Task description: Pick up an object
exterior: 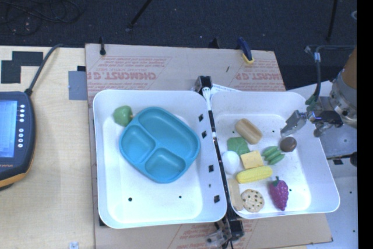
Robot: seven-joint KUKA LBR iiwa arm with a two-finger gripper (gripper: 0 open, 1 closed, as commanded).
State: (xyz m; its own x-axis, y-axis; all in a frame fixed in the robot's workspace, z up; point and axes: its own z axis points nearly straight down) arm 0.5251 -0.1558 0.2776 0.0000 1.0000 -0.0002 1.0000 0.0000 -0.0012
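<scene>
My gripper [305,124] hangs over the upper right part of the right bin [326,195], fingers spread and nothing between them. Just below it lies a small brown ball [288,144]. Further left and down in this bin lie a tan bread roll [249,130], a green piece [237,146], a white egg [232,159], a yellow block [252,159], a green pod [273,154], a corn cob [253,174], a cookie [252,200] and purple grapes [279,193].
The left bin [111,195] holds a blue divided plate [159,144] and a green fruit [122,115] at its upper left. A divider wall [213,143] separates the bins. A handheld pendant [11,131] lies at the far left of the bench.
</scene>
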